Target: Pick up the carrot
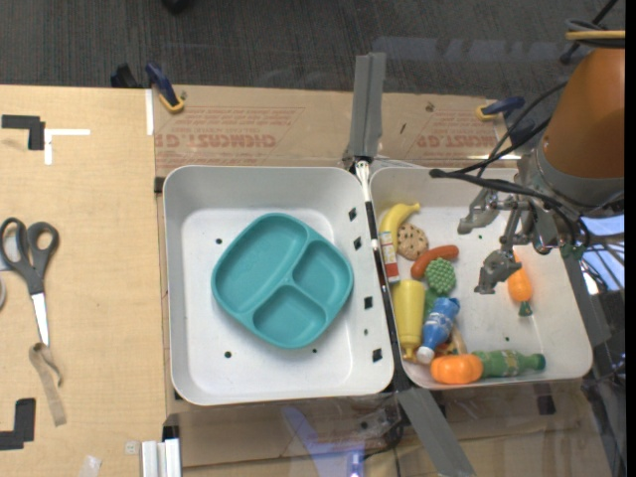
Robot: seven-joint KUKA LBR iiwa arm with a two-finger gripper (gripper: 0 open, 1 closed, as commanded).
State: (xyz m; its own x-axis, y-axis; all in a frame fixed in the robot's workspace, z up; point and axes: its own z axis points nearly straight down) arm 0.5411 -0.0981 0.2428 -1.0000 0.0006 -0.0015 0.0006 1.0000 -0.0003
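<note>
The small orange carrot (519,286) with its green stem lies on the right white bin's floor (556,336), near the far right wall. Just beside it to the left hangs the grey two-finger gripper (494,266) — fingers slightly apart, pinching nothing.

Robot lab, clamped bins (179,266), taped bench (79,266)

Tool (503,249) low over right bin (566,366), just beside carrot (519,286); teal tray (283,280) in left bin (189,296).
</note>
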